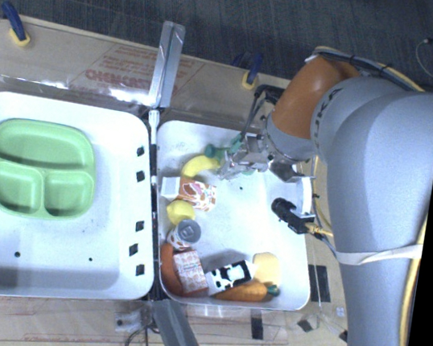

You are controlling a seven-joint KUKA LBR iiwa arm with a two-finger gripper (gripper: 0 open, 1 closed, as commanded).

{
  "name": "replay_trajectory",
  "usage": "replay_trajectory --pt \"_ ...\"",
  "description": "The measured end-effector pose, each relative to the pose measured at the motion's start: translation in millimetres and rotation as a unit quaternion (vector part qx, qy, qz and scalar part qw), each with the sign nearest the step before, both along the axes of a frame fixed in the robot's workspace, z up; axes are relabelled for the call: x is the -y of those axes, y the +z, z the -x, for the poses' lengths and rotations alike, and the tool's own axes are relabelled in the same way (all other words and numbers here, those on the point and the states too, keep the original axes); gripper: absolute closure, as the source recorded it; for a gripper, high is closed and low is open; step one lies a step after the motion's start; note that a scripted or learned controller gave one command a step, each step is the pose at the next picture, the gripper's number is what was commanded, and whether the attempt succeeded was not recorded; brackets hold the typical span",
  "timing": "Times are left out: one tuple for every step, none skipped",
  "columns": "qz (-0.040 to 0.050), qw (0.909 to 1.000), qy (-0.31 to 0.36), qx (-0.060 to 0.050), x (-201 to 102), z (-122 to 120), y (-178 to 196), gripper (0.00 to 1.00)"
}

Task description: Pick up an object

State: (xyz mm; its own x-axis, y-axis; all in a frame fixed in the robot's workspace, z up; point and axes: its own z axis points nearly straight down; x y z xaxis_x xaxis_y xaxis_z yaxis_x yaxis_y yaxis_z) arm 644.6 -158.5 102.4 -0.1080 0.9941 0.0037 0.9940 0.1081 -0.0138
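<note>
Two shallow white bins are seen side by side on the bench. In the left white bin (103, 272) a light green plastic tray with three sections (40, 167) is laid near the far left corner. The right white bin (285, 252) is filled with small things. A yellow toy banana (198, 164) is found near the far side of this bin. Just in front of it a small packet with red, white and yellow print (193, 195) is seen, and then a small round grey-topped can (187, 231). At the near edge a brown packet with a white label (187, 272), a black and white patterned toy (231, 275), an orange toy carrot (245, 291) and a pale yellow block (265, 264) are packed close together. The big grey arm with the orange band (309, 101) is reached in from the right. Its metal gripper (239, 157) is held low over the far part of the right bin, just beside the banana. Nothing can be seen between the fingers. Whether they are spread or pressed together cannot be told.
</note>
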Motion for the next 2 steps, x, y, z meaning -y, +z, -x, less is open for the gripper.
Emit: replay_trajectory --pt "-0.0015 1.0 0.0 -0.004 -0.7 1.5 -1.3 0.0" --pt "-0.0011 1.0 0.002 -0.003 -1.0 0.3 6.6 1.0"
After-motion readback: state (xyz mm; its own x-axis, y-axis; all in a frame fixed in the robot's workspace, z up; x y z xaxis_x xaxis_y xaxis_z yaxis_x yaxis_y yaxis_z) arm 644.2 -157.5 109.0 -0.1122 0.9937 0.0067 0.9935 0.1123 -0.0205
